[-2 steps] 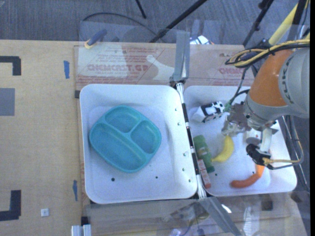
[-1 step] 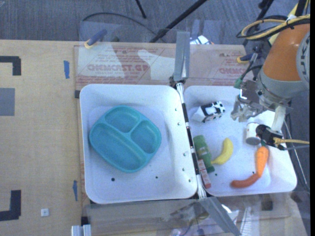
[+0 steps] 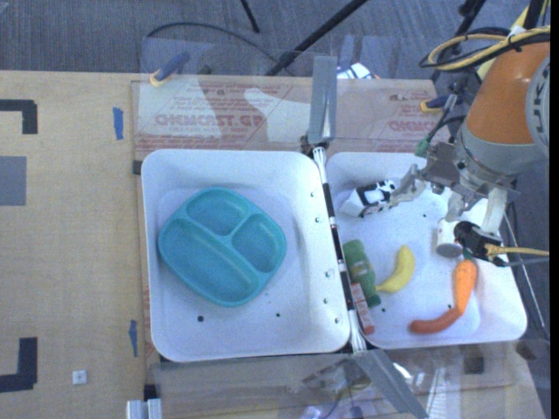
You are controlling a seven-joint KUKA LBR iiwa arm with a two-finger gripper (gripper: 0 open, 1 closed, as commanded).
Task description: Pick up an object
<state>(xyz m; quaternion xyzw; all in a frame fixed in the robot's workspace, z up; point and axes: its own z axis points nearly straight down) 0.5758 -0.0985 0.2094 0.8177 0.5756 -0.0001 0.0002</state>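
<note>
The right bin point(image 3: 502, 326) holds a green bottle point(image 3: 360, 273) along its left wall, a yellow banana point(image 3: 399, 270) beside it, and an orange carrot point(image 3: 456, 299) near the front right. A small black-and-white toy point(image 3: 376, 195) lies at the back left. My gripper point(image 3: 450, 209) hangs over the back right of this bin, above the floor. It is open, its fingers spread, and nothing sits between them. One fingertip point(image 3: 403, 191) reaches close to the black-and-white toy. A small grey piece point(image 3: 446, 250) lies just in front of the gripper.
The left bin point(image 3: 175, 321) holds a teal divided plate point(image 3: 222, 244). A raised divider point(image 3: 336, 251) separates the two bins. Yellow and black cables point(image 3: 507, 251) trail off the wrist at the right. Bare white floor shows in the middle of the right bin.
</note>
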